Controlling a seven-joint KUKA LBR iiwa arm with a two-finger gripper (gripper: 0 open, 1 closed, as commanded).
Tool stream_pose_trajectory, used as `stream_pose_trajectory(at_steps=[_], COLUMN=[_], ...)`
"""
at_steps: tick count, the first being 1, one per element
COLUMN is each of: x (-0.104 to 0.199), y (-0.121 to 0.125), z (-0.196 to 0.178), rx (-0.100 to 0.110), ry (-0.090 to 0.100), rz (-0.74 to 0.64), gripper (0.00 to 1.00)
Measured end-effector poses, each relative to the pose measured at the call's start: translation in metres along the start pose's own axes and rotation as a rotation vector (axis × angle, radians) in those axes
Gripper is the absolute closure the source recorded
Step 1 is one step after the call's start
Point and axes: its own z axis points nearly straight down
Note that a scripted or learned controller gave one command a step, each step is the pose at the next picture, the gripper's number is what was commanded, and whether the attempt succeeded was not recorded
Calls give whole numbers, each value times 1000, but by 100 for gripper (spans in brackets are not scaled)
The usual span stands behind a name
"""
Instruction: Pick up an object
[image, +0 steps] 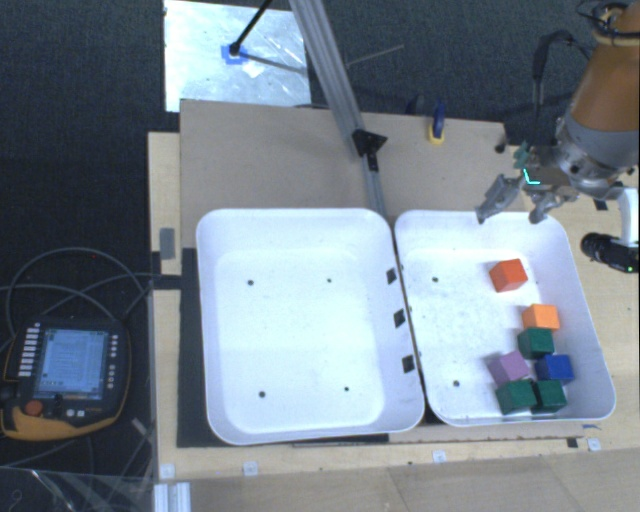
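Up at the far right of the bench (280, 150), the pincer (517, 204) hangs over the back edge of the right bin (450, 300), its two grey fingers (492, 200) splayed apart with nothing between them. Above it the arm's orange band (607, 85) leans in from the right. Inside that bin the blocks all sit toward the right wall: a red-orange cube (508, 274) lies alone, nearest the pincer but well apart from it, and further forward an orange cube (541, 317) sits just behind a dark green one (535, 341). In the front corner a purple block (510, 366), a blue block (555, 367) and what look like two more green blocks (530, 396) crowd together, touching or nearly so; I can't quite make out where one ends and the next begins. The left bin (230, 300) lies beside it, their rims touching at the middle. A teach pendant (65, 378) with a lit screen rests on the dark floor to the left, its cable looping around it.
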Motion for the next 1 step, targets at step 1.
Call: stream_pose_trajectory(at_steps=[1], x=[-1], y=[-7], z=[44], rx=[4], ry=[0], rz=[3], gripper=[0])
